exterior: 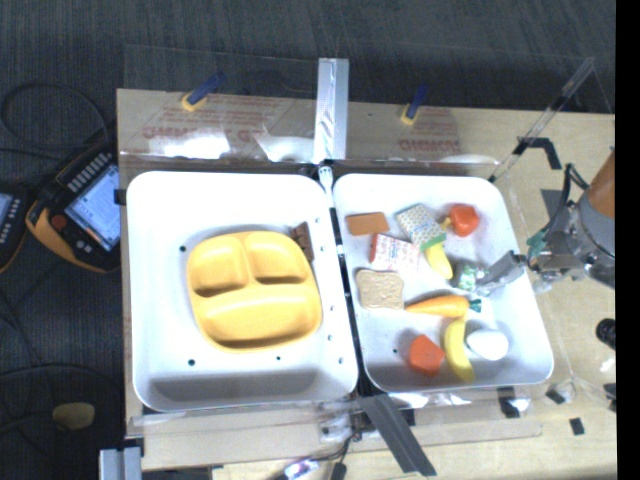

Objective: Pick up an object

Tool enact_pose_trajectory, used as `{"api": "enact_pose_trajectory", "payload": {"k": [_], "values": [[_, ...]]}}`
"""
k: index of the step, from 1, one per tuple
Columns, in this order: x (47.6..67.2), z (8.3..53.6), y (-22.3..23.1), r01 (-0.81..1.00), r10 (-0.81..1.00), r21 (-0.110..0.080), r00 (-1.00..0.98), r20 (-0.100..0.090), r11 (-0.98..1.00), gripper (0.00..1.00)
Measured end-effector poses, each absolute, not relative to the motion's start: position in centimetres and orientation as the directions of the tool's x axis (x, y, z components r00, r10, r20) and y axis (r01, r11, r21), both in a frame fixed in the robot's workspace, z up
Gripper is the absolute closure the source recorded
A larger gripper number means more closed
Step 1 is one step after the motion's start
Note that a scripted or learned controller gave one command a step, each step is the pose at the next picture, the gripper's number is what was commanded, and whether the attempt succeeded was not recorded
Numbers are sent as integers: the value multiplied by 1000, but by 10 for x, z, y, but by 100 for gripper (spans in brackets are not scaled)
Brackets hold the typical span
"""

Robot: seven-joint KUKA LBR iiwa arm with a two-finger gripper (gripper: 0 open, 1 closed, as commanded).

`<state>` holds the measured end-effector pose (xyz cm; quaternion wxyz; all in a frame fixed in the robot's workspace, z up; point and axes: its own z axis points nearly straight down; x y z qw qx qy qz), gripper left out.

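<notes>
Claw [478, 278], grip state indiscernible, poised at right bin [520, 258] beside the carrot [437, 306]. Carrot lies mid-bin, near bread slice [380, 289]; likely light, rigid, smooth plastic, best pinched across its thicker middle.

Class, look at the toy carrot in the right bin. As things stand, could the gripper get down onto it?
Probably yes. The gripper hangs over the right bin, close above the carrot, whose top is uncovered. The bread slice and banana lie close by and could crowd it.
</notes>
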<state>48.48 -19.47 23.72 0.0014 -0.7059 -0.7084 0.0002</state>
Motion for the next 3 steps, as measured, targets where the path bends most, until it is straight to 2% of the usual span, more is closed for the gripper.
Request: {"api": "enact_pose_trajectory", "payload": {"k": [1,2,3], "values": [[604,162,-169,998,998,-3,-60,0,60,0],[570,272,-157,986,986,0,-165,0,165,0],[624,174,-131,992,992,-3,-124,-2,124,0]]}}
